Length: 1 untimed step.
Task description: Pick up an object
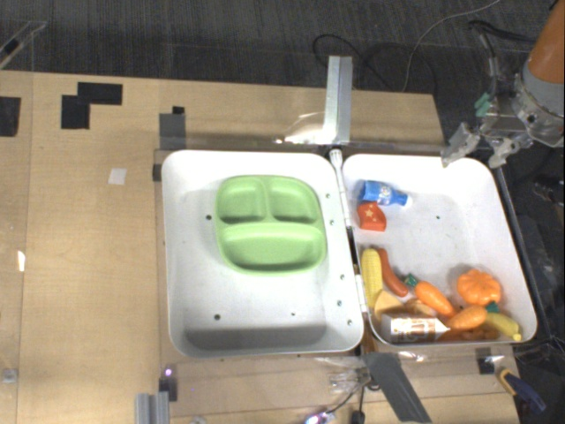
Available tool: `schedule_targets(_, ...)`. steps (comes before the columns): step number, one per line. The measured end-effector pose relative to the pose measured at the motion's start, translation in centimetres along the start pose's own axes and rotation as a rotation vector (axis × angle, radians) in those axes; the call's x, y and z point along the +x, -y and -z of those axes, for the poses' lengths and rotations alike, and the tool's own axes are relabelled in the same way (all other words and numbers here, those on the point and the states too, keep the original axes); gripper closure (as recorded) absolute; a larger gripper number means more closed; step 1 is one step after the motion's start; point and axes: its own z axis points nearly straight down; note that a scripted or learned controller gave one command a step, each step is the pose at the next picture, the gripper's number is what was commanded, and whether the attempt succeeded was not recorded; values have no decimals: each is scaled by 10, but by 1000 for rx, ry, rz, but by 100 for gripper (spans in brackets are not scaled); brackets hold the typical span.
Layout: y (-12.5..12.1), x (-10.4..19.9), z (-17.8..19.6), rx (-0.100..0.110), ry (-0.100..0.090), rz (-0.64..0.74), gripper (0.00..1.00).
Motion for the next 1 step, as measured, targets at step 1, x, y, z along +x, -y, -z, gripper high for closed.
schedule_targets(1, -20, 74, -147, -2, 0, 33, 0)
